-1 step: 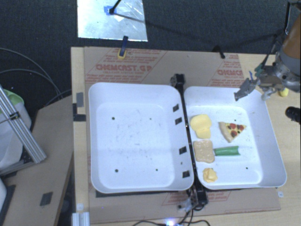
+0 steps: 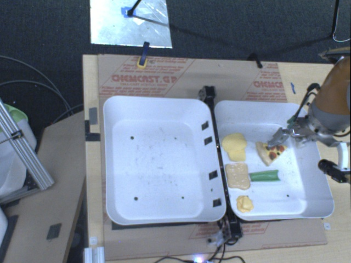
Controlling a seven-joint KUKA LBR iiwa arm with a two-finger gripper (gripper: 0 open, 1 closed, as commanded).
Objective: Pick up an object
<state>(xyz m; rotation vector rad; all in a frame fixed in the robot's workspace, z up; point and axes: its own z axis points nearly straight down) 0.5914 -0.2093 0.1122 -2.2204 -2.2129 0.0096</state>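
— Where is the gripper [image 2: 276, 139] sitting right now?

— It is hanging low inside the right bin [image 2: 312, 204], toward its far right corner, with the arm [image 2: 334, 100] reaching in over the right rim. Its tip is lying right at the pizza slice [image 2: 270, 153]; whether the fingers are spread or clamped I cannot tell, as they are blurring together with the toy's upper end.

— How is the slice lying?

— It is lying flat on the bin floor, its long axis running from the gripper tip down toward the near rim, leaning slightly left. It is looking tan, with red and dark toppings at the end beside the gripper.

— What room is there around it?

— Bare white floor is stretching to its right, up to the right wall. To its left, a yellow round piece [image 2: 235, 146] is sitting near the dividing rim. Just below, a green bean [image 2: 264, 175] is lying crosswise, touching a bread slice [image 2: 238, 176]. A small yellow lump [image 2: 244, 203] is resting by the near left corner. The left bin [image 2: 109, 147] is standing alongside, rims meeting.
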